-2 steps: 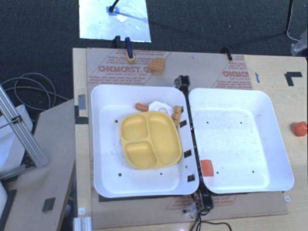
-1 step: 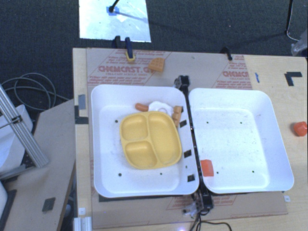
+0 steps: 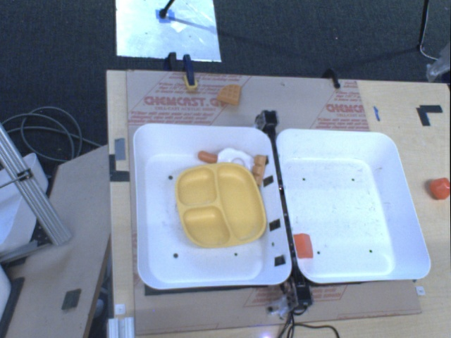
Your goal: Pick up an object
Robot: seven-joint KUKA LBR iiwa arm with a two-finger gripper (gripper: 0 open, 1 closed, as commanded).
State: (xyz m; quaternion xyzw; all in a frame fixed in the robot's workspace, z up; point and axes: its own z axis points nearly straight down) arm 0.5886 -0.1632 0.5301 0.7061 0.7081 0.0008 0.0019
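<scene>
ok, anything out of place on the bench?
Two things lie outside the bins: a waffle piece on the board above the left bin, and an orange block on the bench right of the right bin. The yellow tray sits slightly askew.

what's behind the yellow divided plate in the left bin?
Past the yellow plate's far rim lie an orange sausage-like piece, a white object partly covered by the plate, and a tan piece. Anything under the plate is hidden.

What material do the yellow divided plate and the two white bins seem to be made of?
Yellow divided plate: probably moulded plastic, matte, with smooth rounded compartments. Left bin and right bin: likely thin formed plastic, slightly glossy, with soft rounded rims.
</scene>
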